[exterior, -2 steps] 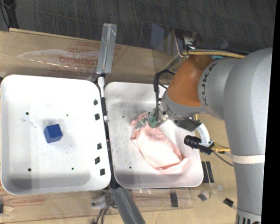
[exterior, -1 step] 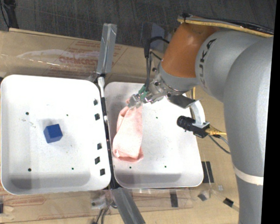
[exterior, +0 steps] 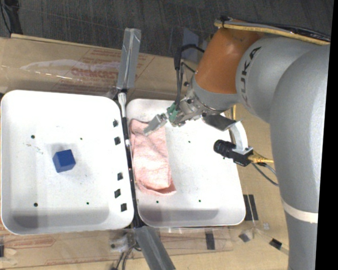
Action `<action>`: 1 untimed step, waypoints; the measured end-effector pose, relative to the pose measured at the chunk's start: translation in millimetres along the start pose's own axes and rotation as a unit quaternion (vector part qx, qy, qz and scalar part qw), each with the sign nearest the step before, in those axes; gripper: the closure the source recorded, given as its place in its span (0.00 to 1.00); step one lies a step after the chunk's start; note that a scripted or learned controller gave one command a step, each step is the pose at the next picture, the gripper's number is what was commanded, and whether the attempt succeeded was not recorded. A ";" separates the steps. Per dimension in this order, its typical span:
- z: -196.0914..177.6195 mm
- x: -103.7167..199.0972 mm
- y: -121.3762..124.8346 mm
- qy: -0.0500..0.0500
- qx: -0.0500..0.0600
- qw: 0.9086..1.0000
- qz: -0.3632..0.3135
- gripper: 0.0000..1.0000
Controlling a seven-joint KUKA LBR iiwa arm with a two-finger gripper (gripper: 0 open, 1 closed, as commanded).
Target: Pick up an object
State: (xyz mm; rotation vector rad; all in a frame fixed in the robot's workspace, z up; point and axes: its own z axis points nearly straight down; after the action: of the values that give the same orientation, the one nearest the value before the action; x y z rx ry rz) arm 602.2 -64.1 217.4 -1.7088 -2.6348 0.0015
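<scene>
Robot lab, industrial arm [exterior: 277, 70] over two white bins [exterior: 18, 150], cardboard-covered bench [exterior: 58, 66], trailing cables [exterior: 265, 167]

Two shallow white bins sit side by side on a brown cardboard-covered bench [exterior: 58, 66]. The left bin [exterior: 14, 207] holds a small blue cube [exterior: 64, 160], lying left of centre and well apart from the walls. The right bin [exterior: 211, 186] holds a pink cloth [exterior: 153, 159], stretched along its left wall from the far end towards the near end. The grey arm [exterior: 288, 82] with its orange band [exterior: 223, 60] reaches in from the right over the right bin's far edge. The gripper [exterior: 156, 124] hangs at the far end of the cloth, one grey finger touching or just above the fabric
</scene>
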 end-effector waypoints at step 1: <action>107.1 -23.5 -50.5 0.001 0.002 1.000 -0.019 0.00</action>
State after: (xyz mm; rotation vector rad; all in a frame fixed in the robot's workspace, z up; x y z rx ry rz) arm 565.5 -106.2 110.4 -1.6578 -2.6634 0.0040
